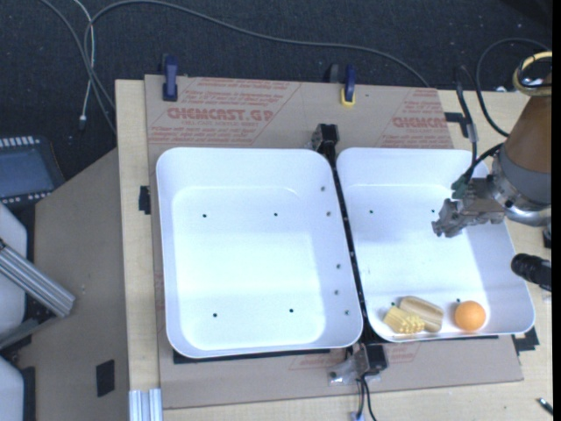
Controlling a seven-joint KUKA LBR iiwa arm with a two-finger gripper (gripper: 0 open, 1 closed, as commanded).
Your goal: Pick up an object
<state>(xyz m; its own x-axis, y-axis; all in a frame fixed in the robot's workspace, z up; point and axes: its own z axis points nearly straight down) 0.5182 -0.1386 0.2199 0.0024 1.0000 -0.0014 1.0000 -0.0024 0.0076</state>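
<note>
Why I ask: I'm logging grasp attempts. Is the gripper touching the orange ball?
Apart. The camera view shows bare white bin floor between the gripper and the orange ball, which lies near the right bin's front edge.

The arm (535, 160) reaches in from the right, gripper (444, 224) pointing left.

The brown board (263, 103) under the bins carries red printing. Behind the left bin the largest line reads roughly "CHEMCAST GP" (the letters are soft, so that reading is approximate), with smaller red lines above and below it too blurred to read. More red print near the board's right back corner is also illegible.
</note>
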